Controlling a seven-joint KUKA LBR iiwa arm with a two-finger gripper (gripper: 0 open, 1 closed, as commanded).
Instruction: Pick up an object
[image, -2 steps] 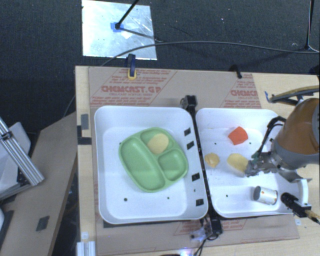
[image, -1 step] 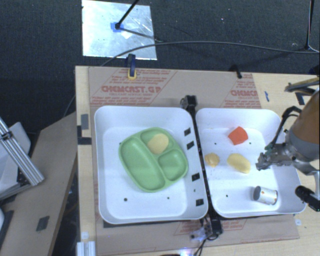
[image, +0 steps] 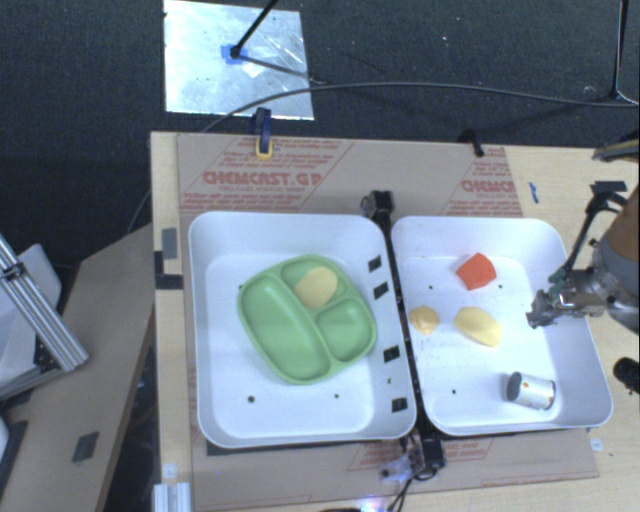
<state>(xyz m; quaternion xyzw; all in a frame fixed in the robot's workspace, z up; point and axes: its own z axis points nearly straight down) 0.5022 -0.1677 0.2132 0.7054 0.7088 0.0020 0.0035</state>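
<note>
I see the green divided plate (image: 300, 325) in the left bin (image: 215, 330), a yellow piece (image: 317, 287) in its far compartment. The right bin (image: 575, 400) holds orange block (image: 477, 270), yellow lump (image: 478, 326), smaller yellow bit (image: 424, 319) and, nearest, a silver can (image: 530, 389). The gripper (image: 540, 310) hovers at the right side, perhaps pressed together; I can't tell.

Plate (image: 290, 340) in left bin (image: 215, 400)

A glossy plastic green plate (image: 300, 335) and a shiny metal can (image: 530, 390).
</note>
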